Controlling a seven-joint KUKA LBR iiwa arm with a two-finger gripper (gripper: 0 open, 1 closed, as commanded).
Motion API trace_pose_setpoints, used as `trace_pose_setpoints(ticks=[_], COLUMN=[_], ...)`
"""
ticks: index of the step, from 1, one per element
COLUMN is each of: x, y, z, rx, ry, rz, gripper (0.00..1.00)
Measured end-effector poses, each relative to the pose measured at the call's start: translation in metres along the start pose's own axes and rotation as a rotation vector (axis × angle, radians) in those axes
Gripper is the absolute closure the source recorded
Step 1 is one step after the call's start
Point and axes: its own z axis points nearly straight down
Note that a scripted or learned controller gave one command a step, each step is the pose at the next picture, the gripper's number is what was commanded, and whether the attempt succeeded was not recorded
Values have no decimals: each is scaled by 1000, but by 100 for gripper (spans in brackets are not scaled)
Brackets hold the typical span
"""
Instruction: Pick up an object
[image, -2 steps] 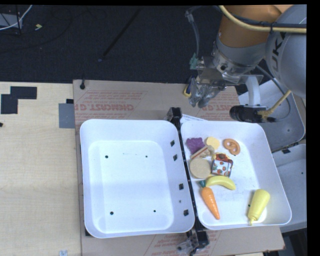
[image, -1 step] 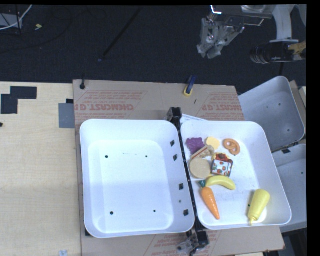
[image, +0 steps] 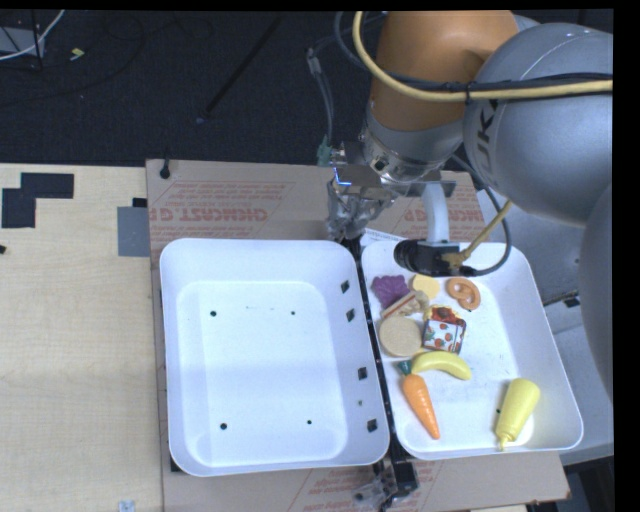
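Nearest, an orange plastic carrot (image: 421, 405), a yellow banana (image: 443, 365) and a pale yellow squeeze bottle (image: 516, 410) lie loose in the right-hand shallow white bin (image: 560, 400), ready for picking. Farther back, the gripper (image: 350, 215) hangs over the bins' rear edge; whether its jaws are clenched I cannot tell.

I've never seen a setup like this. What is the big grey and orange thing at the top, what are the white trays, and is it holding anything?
The big grey and orange thing is a robot arm, seen by one camera fixed above the bench and looking down at a slant. At the arm's end is a gripper, its grabbing tool, hanging over the far edge where the two white bins meet. Nothing can be seen held in it. The right bin holds toy food: a banana, a carrot, a pretzel, a yellow squeeze bottle, something purple, a round tan slice and a small patterned box. The left bin sits beside it. The arm's job is picking one object up.
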Motion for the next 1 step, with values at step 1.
trace_pose_setpoints(ticks=[1], x=[38], y=[-6], z=[43], rx=[-12], ry=[2], rz=[-4], gripper=[100])
